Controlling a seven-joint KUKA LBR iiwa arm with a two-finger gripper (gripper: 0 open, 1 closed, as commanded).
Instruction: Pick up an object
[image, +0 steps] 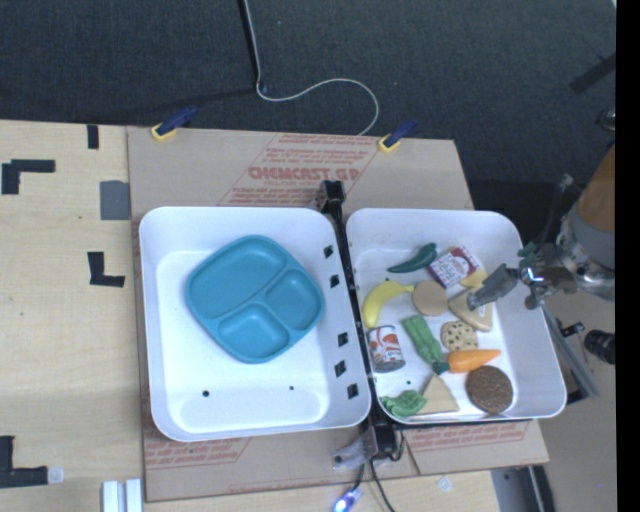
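The claw (492, 290) hangs over the right bin (500, 228), above a crowd of toy food: banana (383, 298), green pepper (412, 260), carrot (473, 358), can (385, 347), cookie (490, 388). I cannot tell how far it is open. A blue divided plate (255, 297) fills the left bin (160, 300); cardboard (290, 165) covers the bench

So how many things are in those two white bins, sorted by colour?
Blue: 1, the tray
Green: 3, pepper, cucumber, leaf
Yellow: 1, banana
Orange: 1, carrot
Red and white: 2, can, packet
Brown or tan: 5, patty, cookie, wedge, two pale slices
Total: 13
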